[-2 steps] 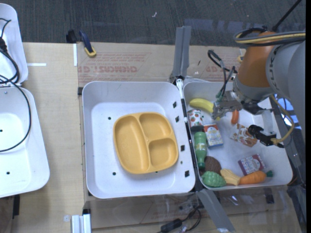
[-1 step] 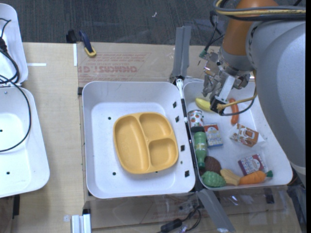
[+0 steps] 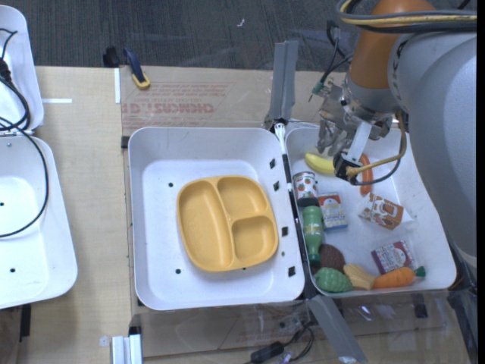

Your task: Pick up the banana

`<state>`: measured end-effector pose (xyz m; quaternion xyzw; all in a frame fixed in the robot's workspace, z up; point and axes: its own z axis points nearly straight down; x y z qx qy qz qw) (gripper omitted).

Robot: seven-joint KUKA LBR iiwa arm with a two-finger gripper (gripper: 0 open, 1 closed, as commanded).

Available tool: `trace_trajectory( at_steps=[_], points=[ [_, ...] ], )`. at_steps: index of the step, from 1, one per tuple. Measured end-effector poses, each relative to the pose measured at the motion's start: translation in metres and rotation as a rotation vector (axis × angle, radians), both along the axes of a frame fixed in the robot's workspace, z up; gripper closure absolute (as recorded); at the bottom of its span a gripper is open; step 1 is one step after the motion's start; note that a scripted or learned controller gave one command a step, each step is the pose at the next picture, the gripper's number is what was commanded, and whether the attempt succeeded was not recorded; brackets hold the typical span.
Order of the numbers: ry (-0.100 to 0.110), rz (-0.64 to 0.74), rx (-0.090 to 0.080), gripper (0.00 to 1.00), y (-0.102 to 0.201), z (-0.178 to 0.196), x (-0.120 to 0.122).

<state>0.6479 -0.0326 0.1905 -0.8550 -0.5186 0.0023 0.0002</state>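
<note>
— Nearest, at the front wall of the right bin: green vegetable, yellow piece, carrot. And further left?

— White tubs at the far left of the worktop. Then the left bin, with a yellow divided plate lying flat in the middle.

— And the banana?

— Banana in the right bin, far-left part, flat on the floor. Just beyond a small can and a green bottle.

— Rest of that bin?

— Small cartons beside the bottle, two more packets toward the right wall.

— Arm?

— Grey arm with the orange band, reaching in from the right. Jaws low over the banana's right end, seemingly touching it.

— Gripping it?

— Cannot tell. Open or closed, not clear from this angle; banana not seen lifted.
</note>
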Motion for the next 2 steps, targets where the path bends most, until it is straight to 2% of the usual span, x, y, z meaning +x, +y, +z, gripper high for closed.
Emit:
trace_trajectory(
  at_steps=[1, 2],
  points=[
    [0.000, 0.001, 0.000, 0.00, 0.0001, -0.0001, 0.0000],
    [0.002, 0.003, -0.002, 1.00, -0.0002, 0.0082, 0.0000]
  ],
)
